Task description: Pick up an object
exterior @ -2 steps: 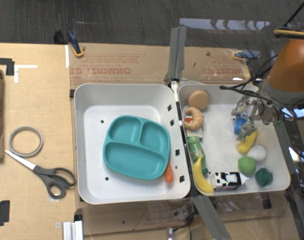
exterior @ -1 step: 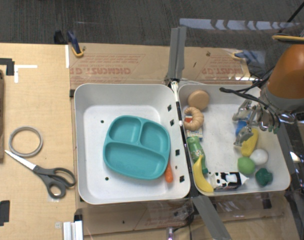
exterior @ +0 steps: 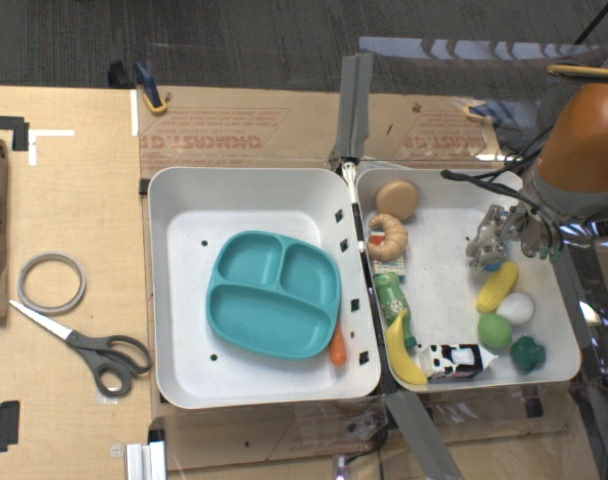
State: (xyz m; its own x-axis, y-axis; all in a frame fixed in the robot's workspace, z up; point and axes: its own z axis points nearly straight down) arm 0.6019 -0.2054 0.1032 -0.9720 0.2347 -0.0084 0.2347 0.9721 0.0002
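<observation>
My gripper (exterior: 489,240) hangs over the right part of the right bin (exterior: 439,268), reaching in from the right under the orange band. Just below it lies a yellow oblong toy (exterior: 497,285), and I cannot tell whether the two touch. Nearby are a white ball (exterior: 517,308), a green ball (exterior: 494,330) and a dark green piece (exterior: 527,353). Along the bin's left side sit a brown round piece (exterior: 396,198), a tan ring-shaped pastry (exterior: 387,236), a green bottle (exterior: 391,296) and a banana (exterior: 402,353). A black-and-white item (exterior: 454,361) lies at the front.
The left bin (exterior: 174,268) holds a teal divided plate (exterior: 274,296) with a small orange carrot (exterior: 337,348) beside it. On the bench to the left lie scissors (exterior: 94,350) and a tape roll (exterior: 51,281). Cables trail near the arm at the right.
</observation>
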